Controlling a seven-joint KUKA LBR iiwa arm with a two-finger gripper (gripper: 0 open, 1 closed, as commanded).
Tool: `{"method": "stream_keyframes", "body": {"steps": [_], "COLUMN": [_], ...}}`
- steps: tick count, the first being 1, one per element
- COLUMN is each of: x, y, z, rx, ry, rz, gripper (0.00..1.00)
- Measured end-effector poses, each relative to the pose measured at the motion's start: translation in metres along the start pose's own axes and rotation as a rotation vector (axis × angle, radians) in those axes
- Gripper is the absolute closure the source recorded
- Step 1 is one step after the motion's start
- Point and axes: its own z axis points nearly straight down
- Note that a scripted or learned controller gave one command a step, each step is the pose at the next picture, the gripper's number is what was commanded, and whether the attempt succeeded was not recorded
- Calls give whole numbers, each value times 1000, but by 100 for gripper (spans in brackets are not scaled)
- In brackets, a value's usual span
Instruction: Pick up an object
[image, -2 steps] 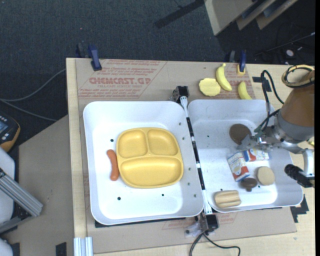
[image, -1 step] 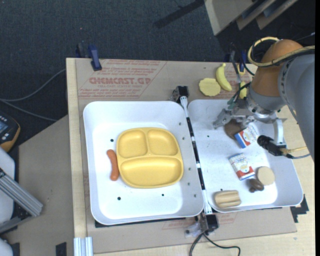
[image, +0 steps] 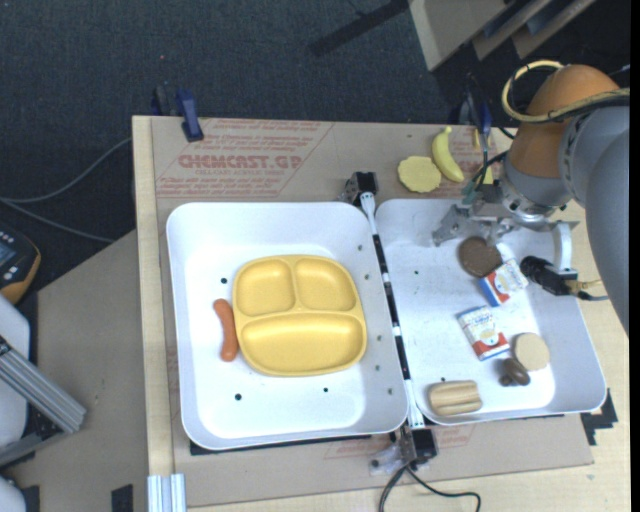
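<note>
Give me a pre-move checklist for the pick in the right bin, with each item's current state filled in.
1. Gripper over the right bin: ok, it hangs at the bin's far end.
2. Target close by: ok, the brown round piece lies just below the gripper.
3. Finger opening: cannot tell.
4. Anything already held: cannot tell.
5. Room around the target: not ok, a small red-and-white packet lies against it.
6. Left bin's yellow tray and sausage out of the path: ok.
</note>
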Motion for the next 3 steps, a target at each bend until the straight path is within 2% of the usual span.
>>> {"method": "stream_keyframes", "body": {"steps": [1, 2, 3], "x": [-11, -52, -25], "y": [-26, -4, -63], "z": [-1, -31, 3], "rx": [2, 0, 13], "ry": [1, -1, 4], "rz": [3, 4, 3], "gripper": [0, 0, 0]}}
